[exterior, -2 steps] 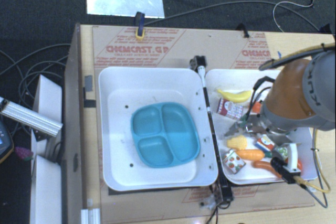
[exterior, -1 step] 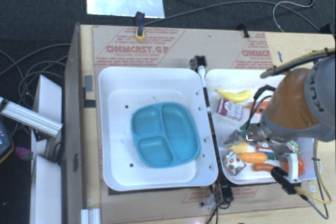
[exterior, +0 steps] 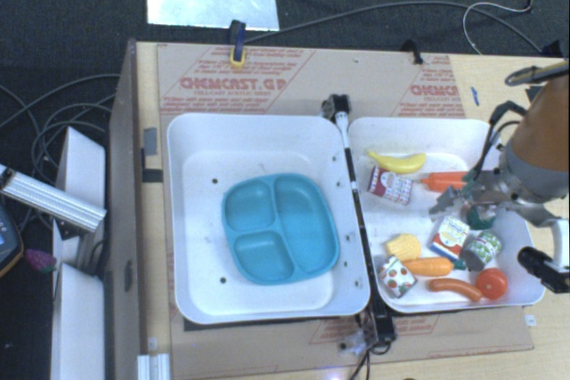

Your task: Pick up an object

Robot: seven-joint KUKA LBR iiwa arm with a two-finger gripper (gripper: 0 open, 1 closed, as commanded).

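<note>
**Arm over right bin, nothing lifted yet**

Bench carried two white bins side by side on printed cardboard, dark floor around it with loose cables. Left bin [exterior: 191,218] held one blue divided tray [exterior: 280,227] near its centre. Right bin [exterior: 454,131] held the candidates.

I saw the gripper [exterior: 470,202] low near the right edge of the right bin, above a small carton [exterior: 451,235] and a dark can [exterior: 482,248]. I could not tell from this view whether it was released or clenched, and nothing showed in its hold.

My judgement: the step was the descent onto a target. To do it well I would centre on one item standing clear of its neighbours and avoid the crowded near right corner, where pieces touch.

Count, right bin: one banana [exterior: 398,161] at the far edge, one red-labelled box [exterior: 390,185], two carrots [exterior: 443,181] [exterior: 428,266], one yellow piece [exterior: 403,246], one patterned carton [exterior: 397,277] by the near left corner, one sausage [exterior: 456,288], one tomato [exterior: 492,283].
</note>
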